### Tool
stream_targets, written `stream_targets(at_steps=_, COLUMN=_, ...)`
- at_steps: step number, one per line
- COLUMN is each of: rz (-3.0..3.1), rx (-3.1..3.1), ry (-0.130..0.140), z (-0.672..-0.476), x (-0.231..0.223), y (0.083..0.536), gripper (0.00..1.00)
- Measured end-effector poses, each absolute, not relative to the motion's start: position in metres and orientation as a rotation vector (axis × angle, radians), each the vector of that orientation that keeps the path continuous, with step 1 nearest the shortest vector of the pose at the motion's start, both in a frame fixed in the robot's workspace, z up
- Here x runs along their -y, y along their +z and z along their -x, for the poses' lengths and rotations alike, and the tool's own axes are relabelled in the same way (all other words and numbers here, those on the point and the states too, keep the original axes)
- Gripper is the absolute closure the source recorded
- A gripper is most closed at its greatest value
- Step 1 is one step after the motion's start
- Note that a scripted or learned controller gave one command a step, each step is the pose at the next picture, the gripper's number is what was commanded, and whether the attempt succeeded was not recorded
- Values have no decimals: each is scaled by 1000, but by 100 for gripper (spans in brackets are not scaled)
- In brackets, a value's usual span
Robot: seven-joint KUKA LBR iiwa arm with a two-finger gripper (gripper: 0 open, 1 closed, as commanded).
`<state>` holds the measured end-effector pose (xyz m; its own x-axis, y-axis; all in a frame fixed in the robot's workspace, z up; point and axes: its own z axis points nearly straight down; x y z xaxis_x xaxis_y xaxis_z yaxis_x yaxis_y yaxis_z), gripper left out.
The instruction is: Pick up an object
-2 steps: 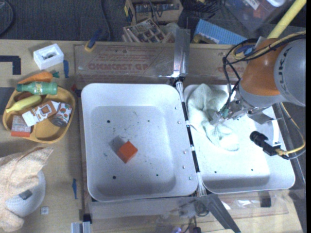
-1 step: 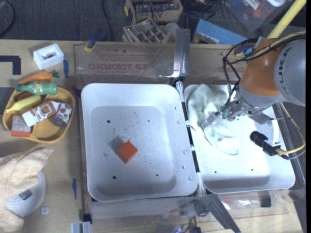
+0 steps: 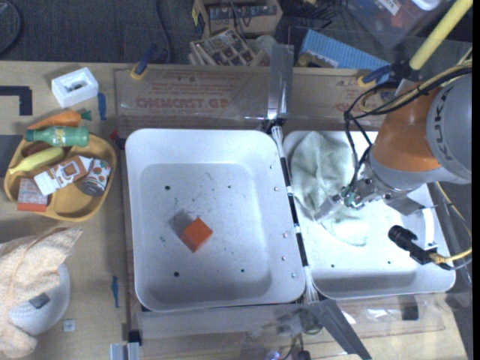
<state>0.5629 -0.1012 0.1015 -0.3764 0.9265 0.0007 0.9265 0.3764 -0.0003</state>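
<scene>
An orange cube (image 3: 197, 233) lies in the left bin (image 3: 150, 156), a little left of its middle. A pale crumpled cloth (image 3: 319, 171) fills the back left part of the right bin (image 3: 375, 268) and trails toward its centre. My gripper (image 3: 339, 202) is low over the cloth's near edge, touching or nearly touching it. The grey arm with its orange band (image 3: 409, 145) comes in from the right and hides the cloth's right side.
A black cable plug (image 3: 409, 242) hangs over the right bin's floor near the arm. Left of the bins stand a yellow bowl (image 3: 82, 208) of toy food and a white box (image 3: 75, 86). Clutter lies behind the bench.
</scene>
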Motion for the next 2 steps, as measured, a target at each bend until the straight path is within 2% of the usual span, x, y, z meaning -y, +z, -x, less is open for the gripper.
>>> stream_targets(at_steps=1, rz=2088, rx=2351, ry=-1, z=-596, x=104, y=91, gripper=0)
stream_targets(at_steps=2, rz=2088, rx=2355, ry=-3, z=-597, x=104, y=102, gripper=100)
